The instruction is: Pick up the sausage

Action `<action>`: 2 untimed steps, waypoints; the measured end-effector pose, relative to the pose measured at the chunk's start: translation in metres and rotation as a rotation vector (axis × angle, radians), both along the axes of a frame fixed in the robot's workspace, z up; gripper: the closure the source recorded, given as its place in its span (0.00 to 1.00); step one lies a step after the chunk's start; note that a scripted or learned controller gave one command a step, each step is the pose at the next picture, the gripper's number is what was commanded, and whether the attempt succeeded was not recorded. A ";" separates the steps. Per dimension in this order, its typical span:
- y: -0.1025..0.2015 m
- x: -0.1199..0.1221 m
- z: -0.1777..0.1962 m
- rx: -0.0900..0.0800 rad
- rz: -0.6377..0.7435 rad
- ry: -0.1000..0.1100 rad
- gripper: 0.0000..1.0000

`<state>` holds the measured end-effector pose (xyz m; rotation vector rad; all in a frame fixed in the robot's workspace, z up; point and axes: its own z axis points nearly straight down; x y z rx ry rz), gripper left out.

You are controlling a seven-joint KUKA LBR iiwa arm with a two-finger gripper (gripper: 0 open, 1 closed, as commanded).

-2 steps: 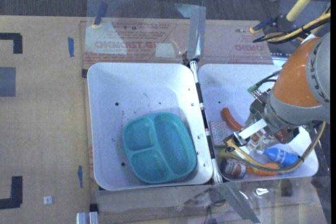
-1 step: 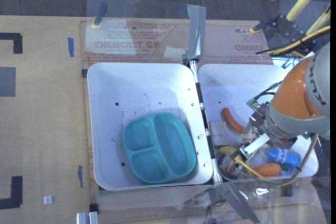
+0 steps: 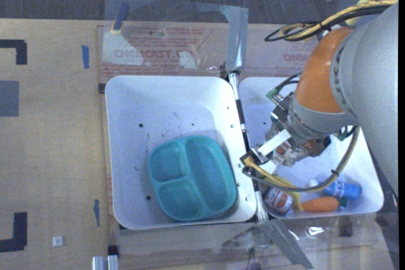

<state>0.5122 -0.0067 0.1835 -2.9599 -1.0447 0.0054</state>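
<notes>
Sausage: the orange, elongated piece (image 3: 319, 204) appears to be it. It lies flat along the near wall of the right bin (image 3: 256, 110), lengthwise from left to right.
Sausage's neighbours: a round, can-like thing in red and silver (image 3: 278, 200) sits just to its left in the near left corner. A blue bottle-like thing (image 3: 343, 190) lies just beyond its right end. Whether either one touches the sausage is unclear.
Gripper: it (image 3: 294, 153) hangs over the middle of the right bin, on the far side of the sausage and somewhat to its left, apart from it.
Gripper's state: cannot be told from this slant, as the wrist hides it. Nothing is visibly held.
Arm: it (image 3: 354, 73) is grey with an orange band (image 3: 319, 76). It comes in from the right and covers much of the right bin.
Left bin: it (image 3: 164, 104) stands beside the right bin, their walls meeting in the middle. Dark specks dot its floor.
Teal plate: it (image 3: 190, 177) has three compartments and rests in the near right part of the left bin.
Bench: the pale wood surface (image 3: 50, 136) carries both bins.
</notes>
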 end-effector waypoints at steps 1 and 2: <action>-0.023 -0.034 0.000 0.000 -0.226 0.003 1.00; 0.004 -0.033 0.000 -0.002 -0.473 0.000 1.00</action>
